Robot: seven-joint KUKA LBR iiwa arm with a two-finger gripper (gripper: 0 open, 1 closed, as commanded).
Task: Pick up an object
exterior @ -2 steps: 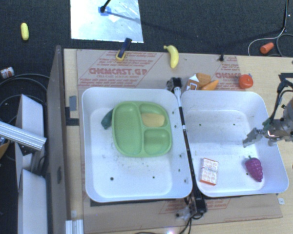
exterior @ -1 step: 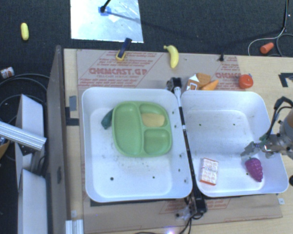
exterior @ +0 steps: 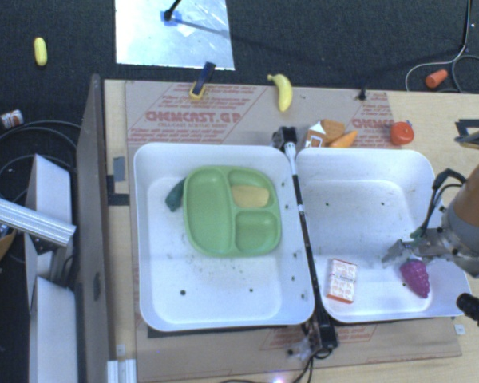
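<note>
Seen from the fixed camera above the bench, looking down at a slant. Two shallow white plastic bins side by side: left bin [exterior: 160,294], right bin [exterior: 367,190]. In the left bin, a green moulded tray with three compartments [exterior: 230,212], lying flat near the middle; in its upper right compartment, a pale yellow flat piece [exterior: 251,195]. Touching the tray's left edge, a small dark green object [exterior: 175,194] (shape too blurred to tell).

In the right bin, toward the lower right corner, a purple bunch of toy grapes [exterior: 415,277] resting on the bin floor. Near the lower left of the same bin, a small white and red printed packet [exterior: 342,280], lying flat, well apart from the grapes.

Reaching in from the right, the grey arm, ending in a two-finger gripper [exterior: 419,250] low over the right bin, just above and beside the grapes. Impossible to tell whether spread or pressed together. Nothing visibly pinched.

Behind the bins on the brown printed board: a yellow toy banana [exterior: 283,92], an orange toy carrot [exterior: 343,140] and a round red-orange toy fruit [exterior: 401,133].
</note>
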